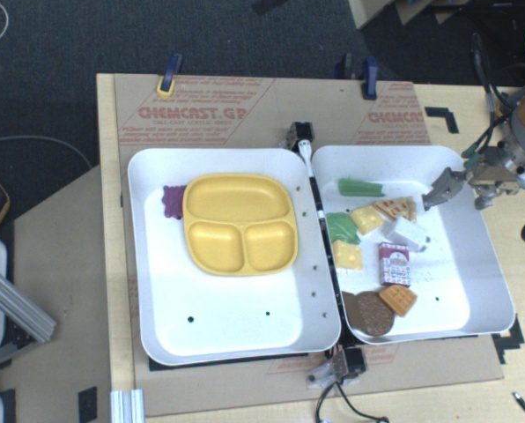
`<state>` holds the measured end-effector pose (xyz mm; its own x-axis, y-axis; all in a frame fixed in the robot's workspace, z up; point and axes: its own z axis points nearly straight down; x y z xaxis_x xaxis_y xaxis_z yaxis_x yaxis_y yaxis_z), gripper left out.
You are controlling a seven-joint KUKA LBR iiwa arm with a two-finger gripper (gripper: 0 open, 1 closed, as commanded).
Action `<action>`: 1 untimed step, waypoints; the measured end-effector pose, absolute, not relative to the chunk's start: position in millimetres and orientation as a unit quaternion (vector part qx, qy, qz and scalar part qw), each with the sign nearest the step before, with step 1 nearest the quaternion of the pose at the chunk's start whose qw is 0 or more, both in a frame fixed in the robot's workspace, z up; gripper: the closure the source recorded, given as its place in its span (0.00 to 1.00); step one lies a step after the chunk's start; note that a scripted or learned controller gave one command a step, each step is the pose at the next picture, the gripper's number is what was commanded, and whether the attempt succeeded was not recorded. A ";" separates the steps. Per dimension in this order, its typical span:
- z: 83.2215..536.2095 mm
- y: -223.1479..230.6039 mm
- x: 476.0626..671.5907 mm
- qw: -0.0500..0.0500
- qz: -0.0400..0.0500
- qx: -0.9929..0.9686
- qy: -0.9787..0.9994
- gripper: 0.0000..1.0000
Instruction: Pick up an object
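At the near edge of the right bin a brown round disc is lying beside an orange waffle-like piece, with a small red-and-white packet just above them. Further in, a yellow wedge, a green leaf-like piece, a white block, a tan cracker and a long green piece are crowding the bin's middle and far left. The left bin is carrying a yellow divided tray with something purple tucked against its left side.

The claw is hanging over the far right part of the right bin, reaching in from the right. Everything worth taking is lying to its left and toward the near side; the cracker and white block look the closest, I'd judge, with the long green piece lying left to right, level with the claw. A grey finger is pointing down and left, but I cannot tell how wide the claw is standing, and nothing is showing in its grip.
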<state>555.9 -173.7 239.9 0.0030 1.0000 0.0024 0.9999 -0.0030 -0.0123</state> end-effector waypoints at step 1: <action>246.9 -173.4 558.4 0.000 0.000 -0.707 -0.707 0.00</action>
